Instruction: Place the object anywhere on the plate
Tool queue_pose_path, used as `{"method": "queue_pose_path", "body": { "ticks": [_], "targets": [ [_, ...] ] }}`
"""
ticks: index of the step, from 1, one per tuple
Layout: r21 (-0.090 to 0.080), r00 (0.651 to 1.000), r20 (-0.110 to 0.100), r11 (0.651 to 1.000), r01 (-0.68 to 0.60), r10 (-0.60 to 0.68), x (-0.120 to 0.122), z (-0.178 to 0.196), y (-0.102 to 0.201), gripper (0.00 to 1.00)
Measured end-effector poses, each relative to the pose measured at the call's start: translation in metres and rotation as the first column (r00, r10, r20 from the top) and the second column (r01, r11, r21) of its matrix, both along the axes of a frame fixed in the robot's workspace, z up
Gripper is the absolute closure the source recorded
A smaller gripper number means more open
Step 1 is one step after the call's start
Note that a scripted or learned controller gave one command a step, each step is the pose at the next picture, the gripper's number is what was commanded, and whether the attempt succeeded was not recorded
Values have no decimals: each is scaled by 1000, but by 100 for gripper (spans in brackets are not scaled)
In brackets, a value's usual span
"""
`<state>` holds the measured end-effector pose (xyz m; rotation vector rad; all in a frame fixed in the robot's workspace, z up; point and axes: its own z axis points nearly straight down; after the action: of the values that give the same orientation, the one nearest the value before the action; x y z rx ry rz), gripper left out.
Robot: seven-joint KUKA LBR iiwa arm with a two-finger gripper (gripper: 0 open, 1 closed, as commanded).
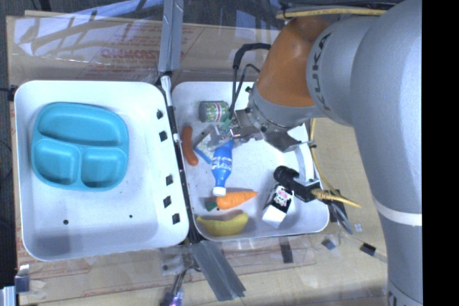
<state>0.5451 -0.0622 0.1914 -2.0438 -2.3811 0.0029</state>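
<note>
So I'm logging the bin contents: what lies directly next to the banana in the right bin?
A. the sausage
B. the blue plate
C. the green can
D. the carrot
D: the carrot lies right above the banana at the near end of the right bin.

A bulky grey arm (373, 82) fills the frame's right, with an orange band (290, 57), black lettering and thin black cables near its wrist.

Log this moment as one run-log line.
gripper: over right bin, at blue bottle | grasp: unclear | blue plate: left bin, bare | stage: pre-pick
</note>
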Motion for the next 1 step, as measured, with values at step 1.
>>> {"method": "queue_pose_path", "body": {
  "ticks": [1],
  "targets": [
    [0,990,2,990,-142,142,11,0,79,100]
  ]
}}
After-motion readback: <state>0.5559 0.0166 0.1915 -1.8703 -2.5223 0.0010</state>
